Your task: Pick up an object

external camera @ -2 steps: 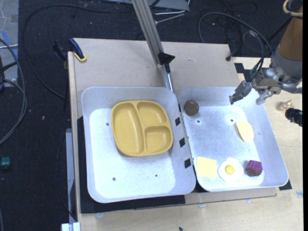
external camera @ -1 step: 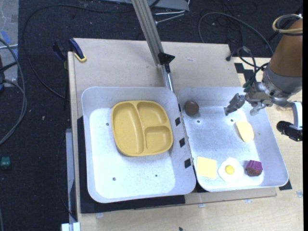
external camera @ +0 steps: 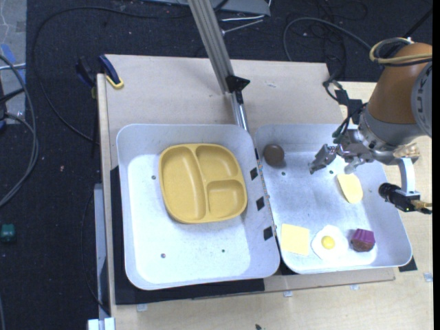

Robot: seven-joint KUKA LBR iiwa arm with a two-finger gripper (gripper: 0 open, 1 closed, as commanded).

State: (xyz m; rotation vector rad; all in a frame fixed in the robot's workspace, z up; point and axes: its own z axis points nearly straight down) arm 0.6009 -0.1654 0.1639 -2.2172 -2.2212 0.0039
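Observation:
In the right bin (external camera: 392,215) lie several small objects. A brown ball (external camera: 273,155) rests near its back left corner. A pale yellow wedge (external camera: 350,188) lies toward the right side. Along the front are a yellow square slice (external camera: 296,239), a fried egg (external camera: 328,242) and a purple piece (external camera: 363,239). My gripper (external camera: 328,158) hovers over the back of this bin, between the ball and the wedge, just up and left of the wedge. Nothing shows in its grasp.
The left bin (external camera: 137,212) holds a yellow divided plate (external camera: 203,182). A slanted metal pole (external camera: 214,40) comes down to the bins' shared back edge. The arm's orange band (external camera: 399,81) stands over the right bin's back right corner.

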